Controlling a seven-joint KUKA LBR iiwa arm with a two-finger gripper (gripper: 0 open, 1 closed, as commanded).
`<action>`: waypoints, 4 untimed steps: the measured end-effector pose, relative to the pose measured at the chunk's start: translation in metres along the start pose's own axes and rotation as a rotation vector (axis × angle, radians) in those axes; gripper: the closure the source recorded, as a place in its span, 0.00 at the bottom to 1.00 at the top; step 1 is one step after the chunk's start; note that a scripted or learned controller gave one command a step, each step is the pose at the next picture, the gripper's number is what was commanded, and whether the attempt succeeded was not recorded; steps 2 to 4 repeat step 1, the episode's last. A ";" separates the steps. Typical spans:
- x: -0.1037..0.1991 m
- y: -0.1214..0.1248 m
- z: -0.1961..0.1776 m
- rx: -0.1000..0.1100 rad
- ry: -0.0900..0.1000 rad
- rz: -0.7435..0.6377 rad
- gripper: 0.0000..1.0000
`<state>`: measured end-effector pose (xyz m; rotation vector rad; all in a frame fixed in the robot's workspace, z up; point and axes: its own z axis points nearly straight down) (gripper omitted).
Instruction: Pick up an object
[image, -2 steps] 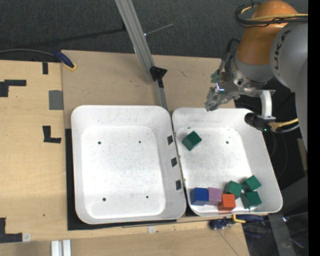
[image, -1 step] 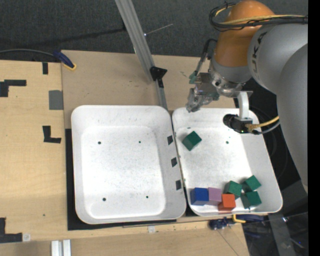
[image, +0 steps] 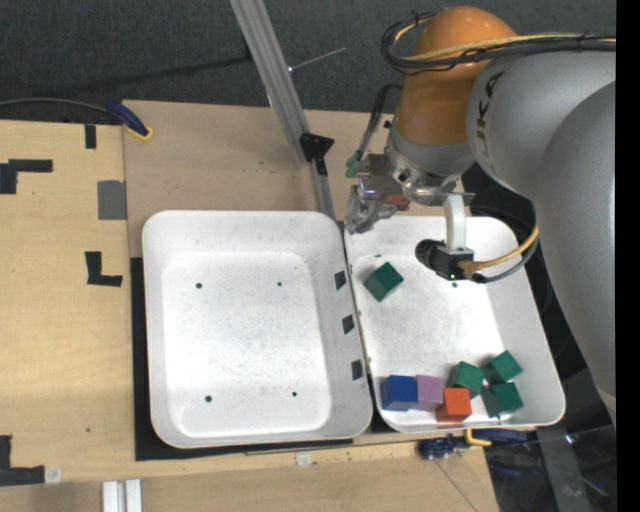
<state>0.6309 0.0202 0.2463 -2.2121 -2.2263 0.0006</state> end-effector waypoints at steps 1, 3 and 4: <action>0.056 -0.022 0.008 0.001 0.000 0.000 1.00; 0.056 -0.022 0.008 0.001 0.000 0.000 1.00; 0.056 -0.022 0.008 0.001 0.000 0.000 1.00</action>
